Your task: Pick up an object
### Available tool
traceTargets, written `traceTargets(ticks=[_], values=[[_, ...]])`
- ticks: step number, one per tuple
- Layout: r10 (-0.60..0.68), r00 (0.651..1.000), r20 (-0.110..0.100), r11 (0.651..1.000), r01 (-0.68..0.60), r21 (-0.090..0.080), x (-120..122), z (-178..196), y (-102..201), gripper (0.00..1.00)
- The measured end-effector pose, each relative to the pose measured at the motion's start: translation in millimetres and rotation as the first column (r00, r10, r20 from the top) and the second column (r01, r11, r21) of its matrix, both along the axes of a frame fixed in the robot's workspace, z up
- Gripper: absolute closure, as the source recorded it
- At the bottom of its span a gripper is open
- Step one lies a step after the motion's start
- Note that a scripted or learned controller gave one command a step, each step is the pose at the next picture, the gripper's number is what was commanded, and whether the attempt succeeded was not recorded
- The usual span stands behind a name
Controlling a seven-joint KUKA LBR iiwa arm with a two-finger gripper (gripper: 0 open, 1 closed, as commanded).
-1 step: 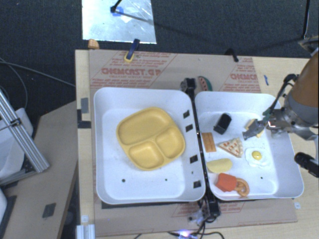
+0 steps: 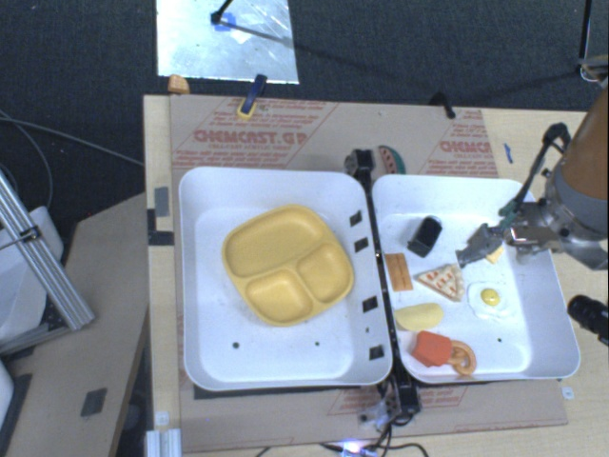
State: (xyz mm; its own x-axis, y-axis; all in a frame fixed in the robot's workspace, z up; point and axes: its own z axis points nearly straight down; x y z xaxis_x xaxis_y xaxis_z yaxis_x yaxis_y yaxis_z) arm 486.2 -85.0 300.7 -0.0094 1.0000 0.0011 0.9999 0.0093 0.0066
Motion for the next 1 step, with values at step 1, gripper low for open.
traceTargets(ticks=[1], values=[[-0.008,1.0,-0.016,1.0,0.008,0.001,-1.3,-113.7,9.0,0.0]])
